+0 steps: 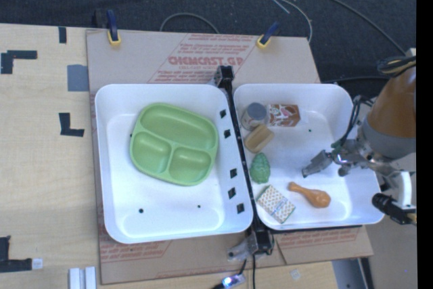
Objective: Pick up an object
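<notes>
Two shallow white plastic bins sit side by side on a sheet of brown cardboard, which is clipped at its far edge by two blue-and-yellow clamps [112,30]. The left bin [111,166] holds a pale green plastic plate with three compartments [174,143], lying flat toward the bin's far half. The right bin [318,101] carries the small things: a round grey tin [254,112] close to the divider at the far side, with a brown and white packet [283,115] touching it on its right; a tan block of something like sponge or bread [258,138] just in front of the tin; a knobbly green plastic piece shaped like a small vegetable [260,168] nearer still along the divider; a white patterned square pad [275,204] tilted in the near corner; and an orange toy drumstick [310,195] lying on its side just right of the pad. The grey arm with its orange band [396,105] comes in over the right rim, and its two-finger gripper [319,166] hangs above the bare floor of the right bin, beyond the drumstick and apart from it. Nothing sits between the dark fingers [313,168], which point toward the divider; how wide they stand I cannot tell from here.
</notes>
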Action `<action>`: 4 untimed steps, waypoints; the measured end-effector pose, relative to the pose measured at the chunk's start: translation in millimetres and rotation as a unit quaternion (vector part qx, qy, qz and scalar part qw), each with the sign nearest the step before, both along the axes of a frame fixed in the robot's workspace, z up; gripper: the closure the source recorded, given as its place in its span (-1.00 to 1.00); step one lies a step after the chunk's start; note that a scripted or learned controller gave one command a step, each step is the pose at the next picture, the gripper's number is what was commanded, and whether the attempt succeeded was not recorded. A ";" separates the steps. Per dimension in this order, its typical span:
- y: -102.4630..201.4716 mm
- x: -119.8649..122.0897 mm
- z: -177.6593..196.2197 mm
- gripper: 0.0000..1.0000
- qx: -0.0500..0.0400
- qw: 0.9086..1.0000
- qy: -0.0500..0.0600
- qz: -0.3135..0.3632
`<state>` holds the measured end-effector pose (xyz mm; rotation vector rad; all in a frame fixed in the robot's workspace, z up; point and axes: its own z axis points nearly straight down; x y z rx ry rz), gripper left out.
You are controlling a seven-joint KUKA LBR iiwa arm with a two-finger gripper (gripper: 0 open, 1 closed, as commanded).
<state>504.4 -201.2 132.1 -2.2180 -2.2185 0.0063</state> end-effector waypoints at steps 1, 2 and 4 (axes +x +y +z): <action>0.2 -0.1 -49.5 -1.00 -0.001 1.000 -0.002 0.000; -0.1 1.0 -36.5 1.00 -0.002 1.000 -0.004 0.000; 1.8 9.0 62.4 1.00 -0.001 1.000 -0.005 0.001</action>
